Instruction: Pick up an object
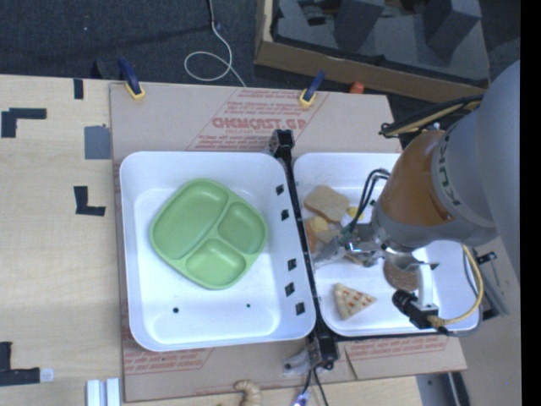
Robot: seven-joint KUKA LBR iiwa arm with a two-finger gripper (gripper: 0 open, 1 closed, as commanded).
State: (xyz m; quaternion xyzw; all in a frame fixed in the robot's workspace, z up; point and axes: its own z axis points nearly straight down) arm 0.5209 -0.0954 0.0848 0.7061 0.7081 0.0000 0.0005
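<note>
Camera view puts my claw (351, 245) low in the right bin (439, 315), beside the toast (325, 203), because food lies there; whether it is spread, I cannot tell.

My arm (499, 142): large rounded grey housing, smooth matte finish. Orange band (410, 184) encircles my segment above wrist. Below band: grey collar, then my metallic silver wrist hardware (372, 248), small bright fittings, detail blurred. Black cable (370, 194) loops along my orange band down toward wrist. My black bracket (412, 304) at lower end; thin yellow-tan cable (473, 290) curves round it.
</note>
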